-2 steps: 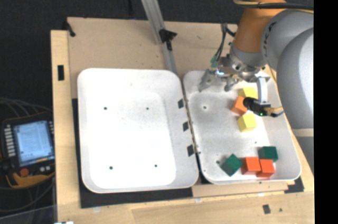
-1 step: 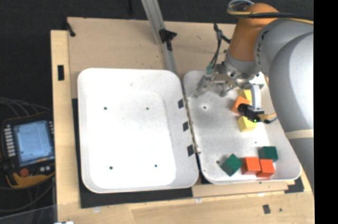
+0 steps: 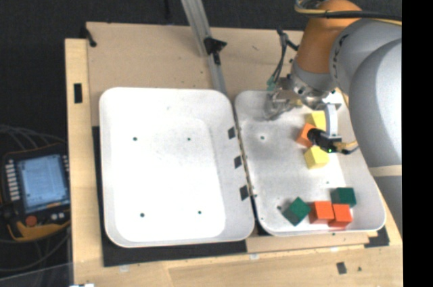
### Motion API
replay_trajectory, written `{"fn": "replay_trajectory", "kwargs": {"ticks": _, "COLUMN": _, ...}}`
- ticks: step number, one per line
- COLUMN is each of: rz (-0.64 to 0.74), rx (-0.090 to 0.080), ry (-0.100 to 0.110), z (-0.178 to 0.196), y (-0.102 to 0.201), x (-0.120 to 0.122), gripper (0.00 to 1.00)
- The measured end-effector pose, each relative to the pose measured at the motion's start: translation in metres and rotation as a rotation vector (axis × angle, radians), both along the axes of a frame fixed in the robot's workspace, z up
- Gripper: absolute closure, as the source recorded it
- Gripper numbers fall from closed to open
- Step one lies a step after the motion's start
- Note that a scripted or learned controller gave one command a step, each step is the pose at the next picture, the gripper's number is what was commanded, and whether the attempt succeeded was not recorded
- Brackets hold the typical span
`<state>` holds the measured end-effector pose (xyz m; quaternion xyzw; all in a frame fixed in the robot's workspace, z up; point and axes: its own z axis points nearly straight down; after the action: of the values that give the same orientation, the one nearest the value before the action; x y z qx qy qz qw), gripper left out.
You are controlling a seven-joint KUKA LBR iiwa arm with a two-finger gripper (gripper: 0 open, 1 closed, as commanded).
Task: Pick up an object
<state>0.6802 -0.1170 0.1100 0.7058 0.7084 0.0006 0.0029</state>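
From above, my fingers (image 3: 276,105) hang over the right bin's (image 3: 270,211) far corner; whether they're apart, I cannot tell. I'm reaching, holding nothing. Nearest yellow block (image 3: 315,157) lies near; next I shift over it and descend.

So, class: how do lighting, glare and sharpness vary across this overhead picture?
Camera view: the left bin is washed out to a flat white; the floor beyond the bench is nearly black; the gripper looks soft and hard to resolve; the green block casts little shadow.
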Motion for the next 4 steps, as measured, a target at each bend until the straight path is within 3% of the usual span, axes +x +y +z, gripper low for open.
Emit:
{"fn": "replay_trajectory", "kwargs": {"ticks": 3, "rz": -0.002, "rx": 0.002, "ry": -0.003, "z": 0.172, "y": -0.012, "x": -0.007, "gripper": 1.00}}
{"fn": "replay_trajectory", "kwargs": {"ticks": 4, "rz": 0.001, "rx": 0.003, "ry": 0.005, "z": 0.157, "y": 0.034, "x": -0.020, "gripper": 1.00}}
